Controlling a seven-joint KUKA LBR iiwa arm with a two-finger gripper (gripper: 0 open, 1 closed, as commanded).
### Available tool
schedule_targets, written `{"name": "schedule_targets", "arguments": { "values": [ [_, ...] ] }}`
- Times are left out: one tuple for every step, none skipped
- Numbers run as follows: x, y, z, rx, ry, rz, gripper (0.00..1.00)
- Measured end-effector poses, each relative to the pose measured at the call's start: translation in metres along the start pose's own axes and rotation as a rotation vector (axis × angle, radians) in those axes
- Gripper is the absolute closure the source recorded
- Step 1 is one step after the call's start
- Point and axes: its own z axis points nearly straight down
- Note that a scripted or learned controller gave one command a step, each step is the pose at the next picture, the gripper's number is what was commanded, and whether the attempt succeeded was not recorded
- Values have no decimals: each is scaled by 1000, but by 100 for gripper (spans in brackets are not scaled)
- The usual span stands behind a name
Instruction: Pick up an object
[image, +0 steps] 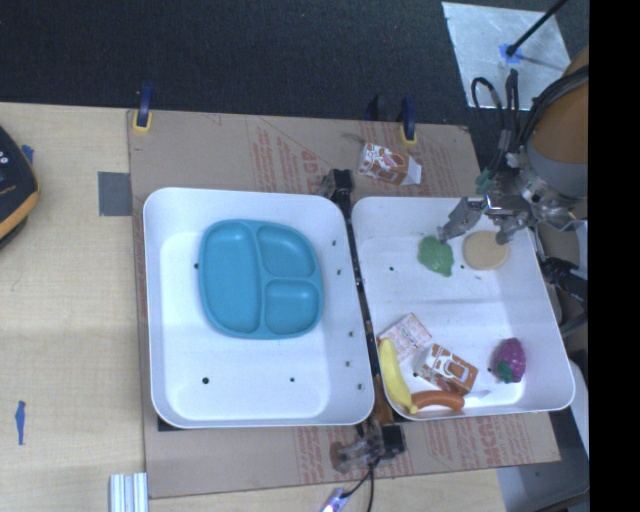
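Bins sit side by side on a cardboard-covered bench (300, 140), seen from above at a slant. The left bin (170, 300) holds a blue divided plate (262, 279), lying flat near its middle. The right bin (540, 310) carries the loose items: a green lump (436, 256) and a tan round disc (486, 251) toward the far side, with a purple piece (509, 360) near the right wall. Along the near edge lie a banana (393, 376), a sausage (437, 402), a white wrapper (406, 337) and an orange-and-white packet (448, 369), all bunched close together.

The grey arm (560, 120) reaches in from the right, its gripper (484, 220) hanging over the far part of the right bin. Its two fingers are spread apart, released, with nothing between them. One fingertip (452, 228) points down beside the green lump, just above and to its right; the other sits at the far right rim of the tan disc. The disc lies below the gap between the fingers. Whether either tip touches the bin floor or an item cannot be told from this angle.

Outside the bins, another orange-and-white packet (389, 164) rests on the cardboard beyond the right bin. Blue clamps (143, 105) pin the cardboard at its far edge. A yellow-and-black device (14, 185) lies at the far left of the bench.
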Motion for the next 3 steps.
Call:
{"name": "schedule_targets", "arguments": {
  "values": [
    [-8,49,95,2,-1,-2,0],
    [6,49,133,2,-1,-1,0],
    [-24,50,132,-2,0,3,0]
  ]
}}
